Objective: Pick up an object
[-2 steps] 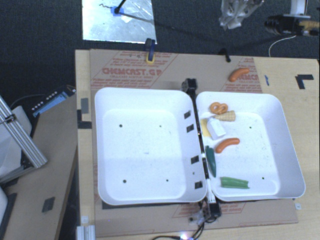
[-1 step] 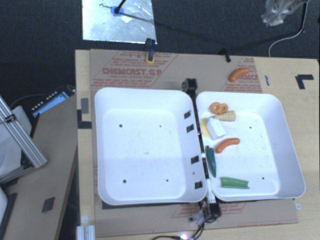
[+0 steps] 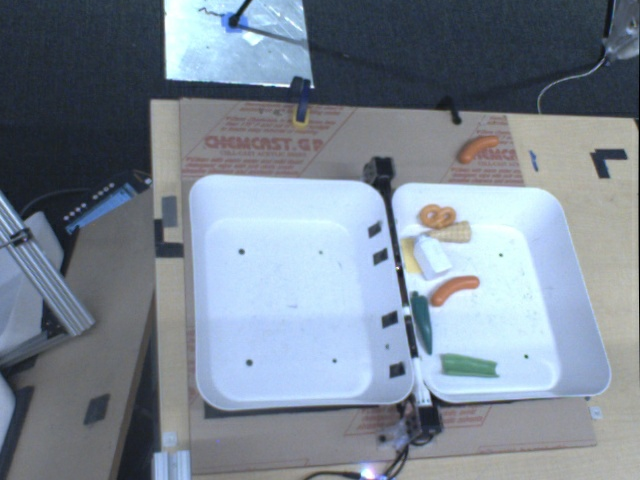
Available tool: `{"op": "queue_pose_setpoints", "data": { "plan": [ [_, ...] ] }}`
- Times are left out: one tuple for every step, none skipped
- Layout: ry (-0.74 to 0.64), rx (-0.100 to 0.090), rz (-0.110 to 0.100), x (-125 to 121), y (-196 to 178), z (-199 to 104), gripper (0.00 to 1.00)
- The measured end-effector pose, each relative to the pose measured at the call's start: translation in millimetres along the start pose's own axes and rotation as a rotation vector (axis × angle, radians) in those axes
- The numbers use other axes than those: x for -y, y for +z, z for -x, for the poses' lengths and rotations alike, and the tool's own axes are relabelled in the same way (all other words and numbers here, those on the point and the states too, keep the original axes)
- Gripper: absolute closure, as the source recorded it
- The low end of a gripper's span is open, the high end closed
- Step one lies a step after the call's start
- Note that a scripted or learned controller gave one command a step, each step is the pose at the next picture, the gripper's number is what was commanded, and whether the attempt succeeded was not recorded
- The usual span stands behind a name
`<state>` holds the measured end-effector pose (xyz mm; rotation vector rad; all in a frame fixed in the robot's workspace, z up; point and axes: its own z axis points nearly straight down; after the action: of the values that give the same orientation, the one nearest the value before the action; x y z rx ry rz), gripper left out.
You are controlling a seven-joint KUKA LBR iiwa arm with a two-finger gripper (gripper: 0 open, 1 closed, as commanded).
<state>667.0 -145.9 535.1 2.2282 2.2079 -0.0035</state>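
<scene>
Target orange sausage (image 3: pixel 456 289), lying near middle of right bin (image 3: pixel 578 268), just clear of white block (image 3: pixel 432 258) and green pepper (image 3: pixel 421 323); descend straight, pinch across narrow width; gripper state impossible to tell.

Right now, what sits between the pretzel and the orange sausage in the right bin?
Camera view: a white block lies between the brown pretzel and the orange sausage, beside a tan cone.

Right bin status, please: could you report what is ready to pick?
Sausage, pretzel, green pepper lying in right bin. Second sausage outside on bench.
</scene>
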Motion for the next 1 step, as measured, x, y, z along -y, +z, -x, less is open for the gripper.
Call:
{"op": "queue_pose_setpoints", "data": {
  "plan": [
    [-0.002, -0.001, -0.001, 51.9, 11.8, 66.1, 1.00]
  ]
}}
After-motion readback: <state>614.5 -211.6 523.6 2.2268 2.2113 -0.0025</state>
